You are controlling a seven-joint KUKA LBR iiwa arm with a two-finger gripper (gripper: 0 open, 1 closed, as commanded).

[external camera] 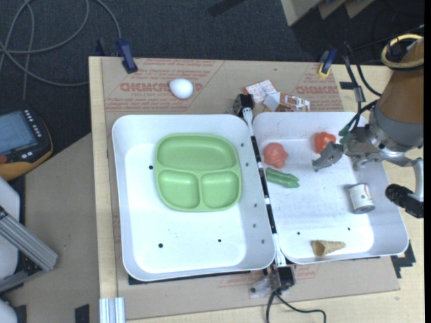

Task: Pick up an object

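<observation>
While the grey arm with its orange band (404, 96) reaches in over the right-hand shallow white bin (377, 244), nothing has been lifted, so the pick looks barely begun. Its claw (328, 159) hangs low over that bin, and I cannot tell whether it is spread or closed; nothing is visibly held in it.

Taking the claw as the landmark, the small red rounded object (324, 140) sits just beside it, up and slightly left, the nearest candidate. A reddish-pink ball-like object (275, 155) lies further to the left, with a green pod-shaped toy (282, 177) below that. A small white cylindrical can with a red label (361, 197) lies on its side below and to the right, and a tan cone-shaped piece (327, 247) rests well below, near the bin's front edge.

Far left of the claw, the other white bin (135, 247) carries a pale green divided plastic tray (199, 171).

What is left, by my judgement: settling on one object, closing around it and raising it clear.
</observation>
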